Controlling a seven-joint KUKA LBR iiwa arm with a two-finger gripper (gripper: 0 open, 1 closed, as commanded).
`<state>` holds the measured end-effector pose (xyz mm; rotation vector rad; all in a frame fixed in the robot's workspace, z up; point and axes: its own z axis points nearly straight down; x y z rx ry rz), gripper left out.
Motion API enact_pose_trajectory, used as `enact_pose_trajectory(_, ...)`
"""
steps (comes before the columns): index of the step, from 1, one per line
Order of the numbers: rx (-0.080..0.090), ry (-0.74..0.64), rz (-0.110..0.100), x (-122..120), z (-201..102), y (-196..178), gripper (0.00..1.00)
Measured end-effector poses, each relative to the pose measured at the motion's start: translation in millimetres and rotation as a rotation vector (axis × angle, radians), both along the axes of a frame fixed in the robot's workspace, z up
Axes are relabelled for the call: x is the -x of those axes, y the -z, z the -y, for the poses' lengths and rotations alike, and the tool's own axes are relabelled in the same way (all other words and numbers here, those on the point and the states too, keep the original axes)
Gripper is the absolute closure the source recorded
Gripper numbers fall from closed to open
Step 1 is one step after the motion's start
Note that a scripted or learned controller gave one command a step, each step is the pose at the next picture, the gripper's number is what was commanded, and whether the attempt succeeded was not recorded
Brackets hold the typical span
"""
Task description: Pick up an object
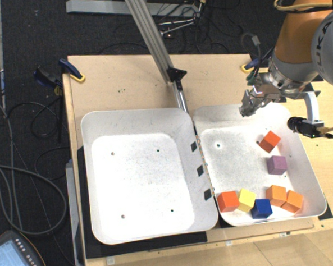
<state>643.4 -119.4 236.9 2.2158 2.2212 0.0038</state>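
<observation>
Coloured cubes crowd the near edge of the right bin (309, 174) at the lower right of the frame: an orange cube (228, 200), a yellow cube (246, 199), a blue cube (261, 208) and two more orange cubes (285, 197) touching each other. Farther up lie a purple cube (277, 164) and an orange-red cube (269, 141). The left bin (138, 173) sits beside it. Above the right bin's far rim hangs the gripper (249, 109); whether it is spread or pressed together cannot be told.
</observation>
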Motion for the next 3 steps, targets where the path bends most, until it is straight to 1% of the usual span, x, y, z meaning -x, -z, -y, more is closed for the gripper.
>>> enact_pose_trajectory(1,-0.003,-0.006,-0.005,5,-57,6,1.00)
enact_pose_trajectory(2,-0.003,-0.006,-0.002,0,-112,-5,1.00)
enact_pose_trajectory(3,-0.003,-0.006,-0.003,-1,-176,-4,1.00)
